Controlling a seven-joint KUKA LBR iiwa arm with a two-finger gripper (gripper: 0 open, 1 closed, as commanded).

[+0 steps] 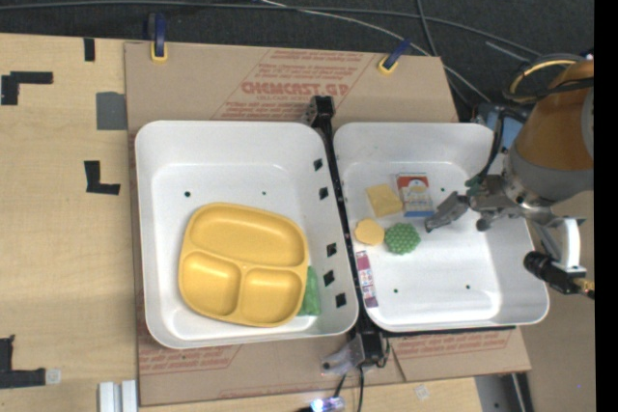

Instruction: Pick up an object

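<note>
My gripper (446, 212) hangs over the right bin (483, 304), reaching in from the bin's right side with the tips pointing left, toward the cluster of small things. I cannot tell whether my jaws are open or closed; they read as one dark wedge, and I see nothing between them.

Just left of my tips lies a green ball (403, 238), round and knobbly, so it has no long axis. Touching its left side is a yellow disc (369, 232), lying flat. Above that sits a yellow block (384, 200), slightly turned, its long axis roughly across the bin. Beside the block, on its right, is a small card (413, 193) with its long axis running up and down the view; it has a red top and a blue-white lower part, and its print is too small to read. Along the bin's left wall lies a thin packet (364, 277), long axis parallel to that wall, with pink marking I cannot read.

In the left bin (164, 159) rests a yellow tray (241, 263) with three compartments, and a green thing (310, 294) is tucked against its right edge.

The cardboard (290, 82) under the bins carries red print reading "CHEMCAST GP".
</note>
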